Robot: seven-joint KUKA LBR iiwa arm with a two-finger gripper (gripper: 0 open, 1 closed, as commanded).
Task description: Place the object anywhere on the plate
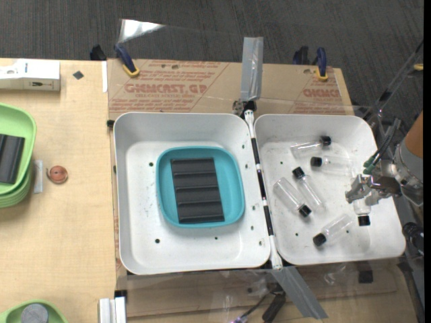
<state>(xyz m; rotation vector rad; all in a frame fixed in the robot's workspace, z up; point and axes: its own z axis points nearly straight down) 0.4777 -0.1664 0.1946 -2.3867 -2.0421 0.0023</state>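
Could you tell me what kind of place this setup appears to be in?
Probably a robotics lab bench: two white bins clamped over cardboard, a teal plate in the left one, clear vials in the right, and a gripper reaching in.

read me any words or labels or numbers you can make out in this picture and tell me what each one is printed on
"CHEMCAST GP", roughly; red print on the brown sheet behind the bins, letters partly blurred.
The same red print repeats at the sheet's right end, cut off and too blurred to read.
White box at top left: small dark marks, too small to read.
Vials, teal plate: no text visible.

Wooden bench (67,247), two white bins (135,247) (cardboard-backed, seemingly)
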